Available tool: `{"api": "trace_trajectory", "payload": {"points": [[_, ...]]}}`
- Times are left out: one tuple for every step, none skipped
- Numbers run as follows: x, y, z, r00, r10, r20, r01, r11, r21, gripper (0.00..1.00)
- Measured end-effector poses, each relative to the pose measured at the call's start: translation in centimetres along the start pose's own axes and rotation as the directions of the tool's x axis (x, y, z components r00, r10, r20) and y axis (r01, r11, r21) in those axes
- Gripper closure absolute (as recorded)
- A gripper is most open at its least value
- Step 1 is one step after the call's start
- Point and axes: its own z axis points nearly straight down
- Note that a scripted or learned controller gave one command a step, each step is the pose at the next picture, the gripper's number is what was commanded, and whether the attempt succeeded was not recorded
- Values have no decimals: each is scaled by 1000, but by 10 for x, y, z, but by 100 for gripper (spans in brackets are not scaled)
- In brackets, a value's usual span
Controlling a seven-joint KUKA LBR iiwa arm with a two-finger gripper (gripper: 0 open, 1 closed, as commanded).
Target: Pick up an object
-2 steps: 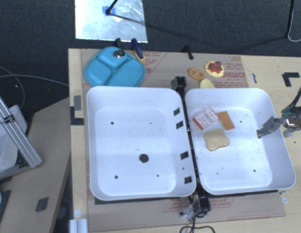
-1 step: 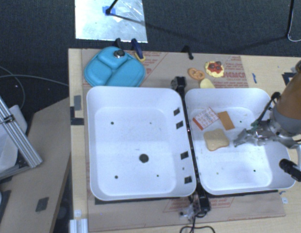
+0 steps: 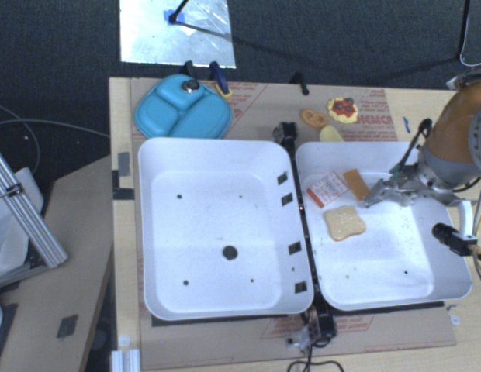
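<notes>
Toast-shaped object [image 3: 344,223] is seen lying flat on the floor of the right bin [image 3: 427,285], with a red-and-white packet [image 3: 327,188] and an orange block [image 3: 355,184] set just above it, near the bin's upper left. The gripper [image 3: 374,200] is positioned low over the same bin, to the right of these items, and nothing is seen between its fingers; whether they are parted or closed cannot be told. On the bench beyond the bins, a blue tray [image 3: 183,108] is placed.

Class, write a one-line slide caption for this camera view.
Grey arm's tool hovers over the right bin, beside toast, a packet and a brown block.
</notes>
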Motion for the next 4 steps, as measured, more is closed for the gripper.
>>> {"api": "trace_trajectory", "payload": {"points": [[71,34,2,1000,-4,0,4,1000,-3,0],[66,35,-10,1000,0,2,0,1000,-8,100],[150,-25,-101,1000,-4,-5,4,1000,0,100],[216,-51,-169,1000,-5,-6,5,1000,-1,100]]}}
